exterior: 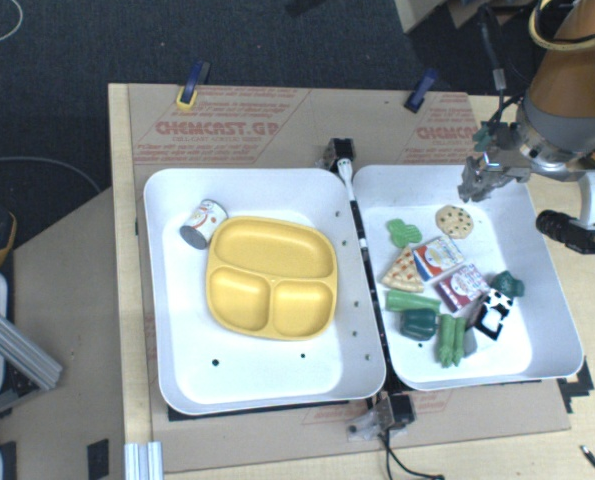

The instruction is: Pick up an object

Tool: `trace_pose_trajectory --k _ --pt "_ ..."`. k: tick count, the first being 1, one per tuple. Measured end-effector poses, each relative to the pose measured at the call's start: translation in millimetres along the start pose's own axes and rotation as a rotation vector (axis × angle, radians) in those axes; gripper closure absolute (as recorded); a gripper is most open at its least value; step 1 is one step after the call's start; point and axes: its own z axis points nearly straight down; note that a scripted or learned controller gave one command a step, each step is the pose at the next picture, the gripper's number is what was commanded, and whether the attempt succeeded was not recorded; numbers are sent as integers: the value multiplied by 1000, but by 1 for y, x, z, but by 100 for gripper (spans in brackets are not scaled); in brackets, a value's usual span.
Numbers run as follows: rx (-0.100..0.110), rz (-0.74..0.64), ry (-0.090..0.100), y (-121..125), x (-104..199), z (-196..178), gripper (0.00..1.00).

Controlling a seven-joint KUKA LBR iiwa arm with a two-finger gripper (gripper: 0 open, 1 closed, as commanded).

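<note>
Approach step: the gripper, finger state I cannot tell, hovers near the round tan cookie and must descend onto it.

One camera, fixed above the surface, looks down at a slant (both bins framed whole).

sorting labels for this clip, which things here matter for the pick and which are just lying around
For the pick: gripper; cookie, pizza slice, green leaf toy, snack packets, all in the right bin.

Lying about: yellow divided tray, small can, left bin, blue clamps.
</note>
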Motion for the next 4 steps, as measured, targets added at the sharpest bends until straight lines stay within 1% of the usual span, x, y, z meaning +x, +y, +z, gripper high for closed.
trace_pose_trajectory --k 1,2,3,4 --pt "4 0 1 1 0 -14 100" --pt "11 -3 4 -22 46 -24 100" --pt "15 -3 6 -61 90 -15 100" --pt "13 -5 6 -81 139 -20 100"
